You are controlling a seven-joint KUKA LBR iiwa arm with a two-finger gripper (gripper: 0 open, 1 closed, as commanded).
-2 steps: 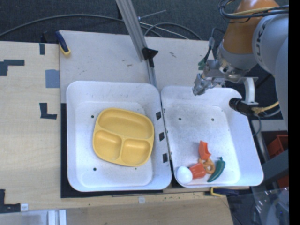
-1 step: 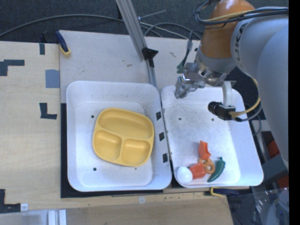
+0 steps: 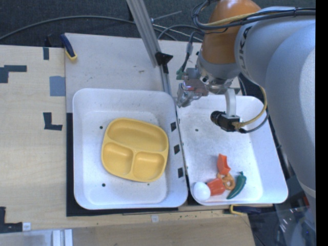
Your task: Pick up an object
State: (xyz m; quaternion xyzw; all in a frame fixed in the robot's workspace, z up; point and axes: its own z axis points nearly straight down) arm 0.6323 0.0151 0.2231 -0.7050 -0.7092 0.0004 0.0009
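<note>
Near the front edge of the right bin (image 3: 256,137) lies a small cluster: a white egg-like ball (image 3: 201,190), an orange-red piece (image 3: 222,164) with another red piece (image 3: 216,186) below it, a small pretzel-shaped item (image 3: 228,181), and a green pepper-like piece (image 3: 238,185). My gripper (image 3: 185,97) hangs over the right bin's far left corner, close to the divider between the bins and well away from the cluster. Nothing shows between its fingers.
The left bin (image 3: 87,137) holds a yellow three-compartment plate (image 3: 135,149). A metal pole (image 3: 148,35) slants down to the bins' far edge. A black cable fitting (image 3: 225,121) hangs off the wrist over the right bin. The large grey arm covers the right side.
</note>
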